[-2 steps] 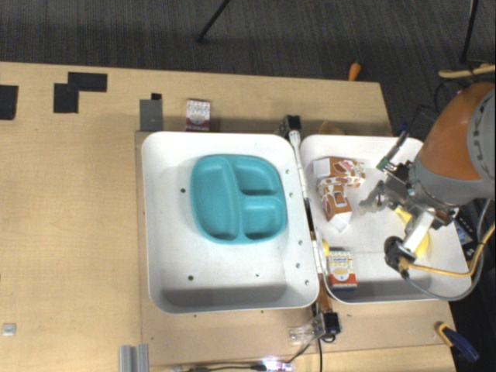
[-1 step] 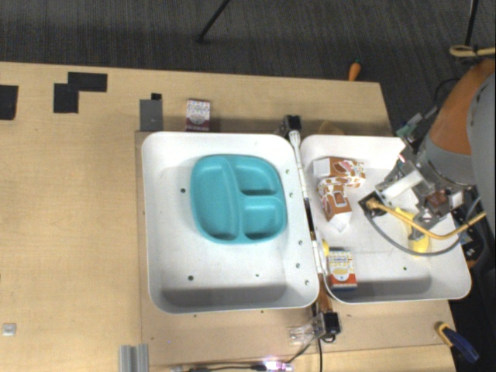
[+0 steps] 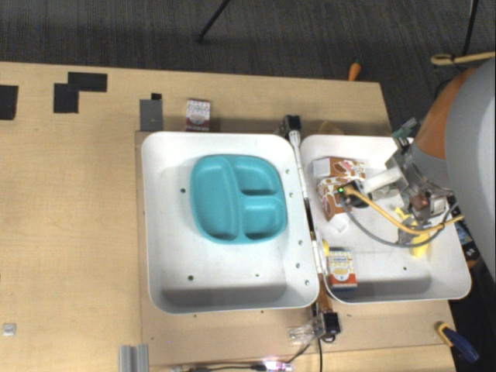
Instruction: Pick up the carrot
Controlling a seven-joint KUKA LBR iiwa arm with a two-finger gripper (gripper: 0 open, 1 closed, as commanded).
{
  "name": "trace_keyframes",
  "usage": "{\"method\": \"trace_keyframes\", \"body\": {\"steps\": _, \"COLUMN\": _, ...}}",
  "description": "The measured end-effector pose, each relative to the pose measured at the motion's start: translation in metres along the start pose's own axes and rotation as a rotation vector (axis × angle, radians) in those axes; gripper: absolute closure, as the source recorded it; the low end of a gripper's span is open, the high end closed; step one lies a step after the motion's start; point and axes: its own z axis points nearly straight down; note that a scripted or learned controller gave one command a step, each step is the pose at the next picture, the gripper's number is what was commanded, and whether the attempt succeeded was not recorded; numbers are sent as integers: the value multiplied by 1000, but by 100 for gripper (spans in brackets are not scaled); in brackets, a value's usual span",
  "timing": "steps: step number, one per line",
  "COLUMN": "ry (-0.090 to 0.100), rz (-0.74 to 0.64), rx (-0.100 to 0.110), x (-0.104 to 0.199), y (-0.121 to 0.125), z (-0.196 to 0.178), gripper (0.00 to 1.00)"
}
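Gripper (image 3: 418,204) low over right bin (image 3: 434,285), near far wall, beside brown packet (image 3: 335,183). Grip state: cannot tell, wrist blocks view. Carrot not identifiable; judging by arm pose, probably beneath wrist. Small carton (image 3: 341,268) well apart, no obstruction.

Divided tray (image 3: 236,198) teal; left bin (image 3: 167,239) and right bin (image 3: 434,273) white; bench (image 3: 70,231) tan; arm (image 3: 477,122) grey, orange-banded.

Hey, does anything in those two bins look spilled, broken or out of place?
Nothing looks spilled or broken. The small carton sits tucked against the wall in the lower left corner of the right bin, and the teal plate lies slightly askew in the left bin.
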Motion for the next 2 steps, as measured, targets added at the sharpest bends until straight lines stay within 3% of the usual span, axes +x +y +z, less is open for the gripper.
{"method": "trace_keyframes", "body": {"steps": 1, "ry": 9, "rz": -11, "rx": -5, "x": 14, "y": 56, "z": 109, "gripper": 0}}
{"method": "trace_keyframes", "body": {"steps": 2, "ry": 4, "rz": 3, "rx": 1, "x": -30, "y": -8, "z": 109, "gripper": 0}}
